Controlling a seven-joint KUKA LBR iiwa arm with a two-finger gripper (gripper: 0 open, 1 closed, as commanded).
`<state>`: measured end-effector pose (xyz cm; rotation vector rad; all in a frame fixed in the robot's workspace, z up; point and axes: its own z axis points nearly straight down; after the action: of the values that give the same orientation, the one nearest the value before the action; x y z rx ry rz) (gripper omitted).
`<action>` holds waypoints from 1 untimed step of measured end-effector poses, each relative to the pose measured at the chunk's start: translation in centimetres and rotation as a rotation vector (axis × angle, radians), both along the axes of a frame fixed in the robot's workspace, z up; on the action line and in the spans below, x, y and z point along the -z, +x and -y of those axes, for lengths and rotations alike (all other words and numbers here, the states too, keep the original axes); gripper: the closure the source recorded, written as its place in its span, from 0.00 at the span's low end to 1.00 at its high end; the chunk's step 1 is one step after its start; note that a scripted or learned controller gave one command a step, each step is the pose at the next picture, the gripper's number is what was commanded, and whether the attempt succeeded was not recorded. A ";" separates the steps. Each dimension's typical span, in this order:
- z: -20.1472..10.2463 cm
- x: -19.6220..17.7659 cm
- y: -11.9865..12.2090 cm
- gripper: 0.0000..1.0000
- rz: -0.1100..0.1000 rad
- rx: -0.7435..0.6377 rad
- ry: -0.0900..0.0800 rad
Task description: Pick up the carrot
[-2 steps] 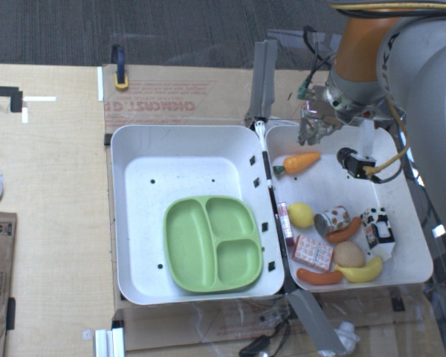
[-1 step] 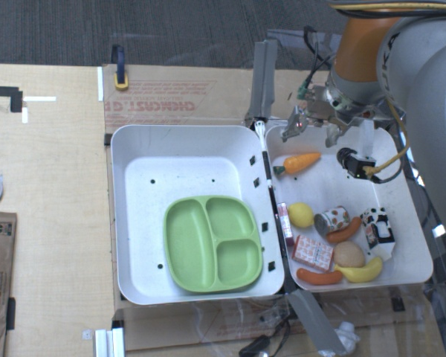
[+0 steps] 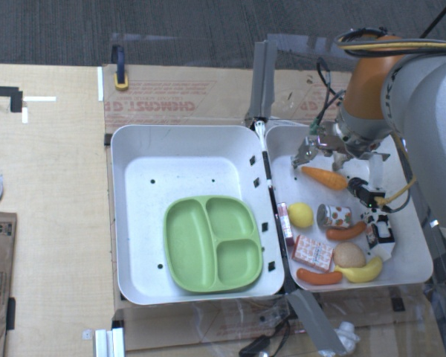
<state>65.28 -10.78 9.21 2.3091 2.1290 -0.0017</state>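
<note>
Currently the gripper [image 3: 321,149] hovers just above the carrot [image 3: 323,177], jaw state indiscernible; centre it over the thick middle, fingers across the width, before descending.

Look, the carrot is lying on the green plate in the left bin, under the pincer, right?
Not quite. The camera view shows the carrot lying on the floor of the right bin, just under the pincer. The green plate sits in the left bin.

Even, bright overhead light. White bins [image 3: 126,199] glare slightly, soft shadows under their rims. Arm [image 3: 424,103] at right blurred and near-overexposed; centre sharp.
</note>
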 end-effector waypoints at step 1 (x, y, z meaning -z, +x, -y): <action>0.7 0.0 -3.7 0.00 -0.001 0.017 0.001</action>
<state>61.58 -11.53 9.19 2.3287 2.1097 -0.0025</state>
